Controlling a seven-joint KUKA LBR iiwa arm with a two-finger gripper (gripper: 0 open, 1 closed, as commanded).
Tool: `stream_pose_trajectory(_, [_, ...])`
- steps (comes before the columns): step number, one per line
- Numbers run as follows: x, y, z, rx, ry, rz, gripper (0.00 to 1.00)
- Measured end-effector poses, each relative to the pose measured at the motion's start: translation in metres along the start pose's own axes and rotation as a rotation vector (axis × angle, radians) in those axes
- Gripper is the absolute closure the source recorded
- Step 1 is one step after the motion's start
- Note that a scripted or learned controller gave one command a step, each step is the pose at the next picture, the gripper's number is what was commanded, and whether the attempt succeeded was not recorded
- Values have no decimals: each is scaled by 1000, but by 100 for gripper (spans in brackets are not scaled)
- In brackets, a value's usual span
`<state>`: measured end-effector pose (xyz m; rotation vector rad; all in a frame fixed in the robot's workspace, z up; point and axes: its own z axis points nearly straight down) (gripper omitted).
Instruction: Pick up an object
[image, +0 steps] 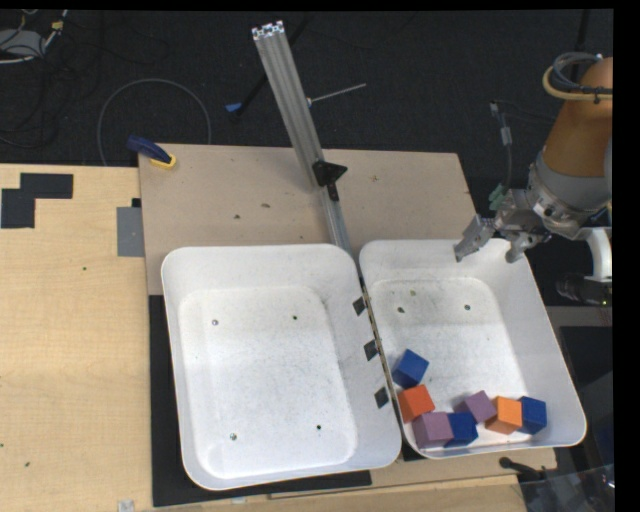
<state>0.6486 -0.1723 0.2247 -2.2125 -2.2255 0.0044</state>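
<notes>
Overhead and at a slant: two shallow white bins side by side, with the right bin (560, 330) as the reference for every position given. Above the far rim of the right bin, toward its far right corner: gripper (491, 249), fingers spread apart, pinching nothing. Beyond that same far right corner: grey arm (580, 130) with its orange band. Along the near end of the right bin, well apart from the gripper: seven small cubes, any one a fair candidate for the pick. By colour: three blue, two purple, two orange. Toward the right bin's left wall, and a little farther in than the others: lone blue cube (410, 367), with bare floor on most sides. Just nearer the right bin's near rim: reddish orange cube (417, 402), close to or touching the blue one, hard to tell which. Crowded against the near rim: purple cube (433, 428), second blue cube (462, 428), second purple cube (480, 405), brighter orange cube (510, 413), third blue cube (533, 413). Against the right bin's left wall: left bin (200, 300), plus three black tabs (370, 349) along the shared edge. Probably best for this step: cross toward the near end, centre over the lone blue cube, turn so the fingers straddle its two free faces, descend straight and wide, then close only once low around it.
</notes>
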Motion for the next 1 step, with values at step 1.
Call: stream_pose_trajectory(1, [-34, -51, 94, 8, 2, 9, 0])
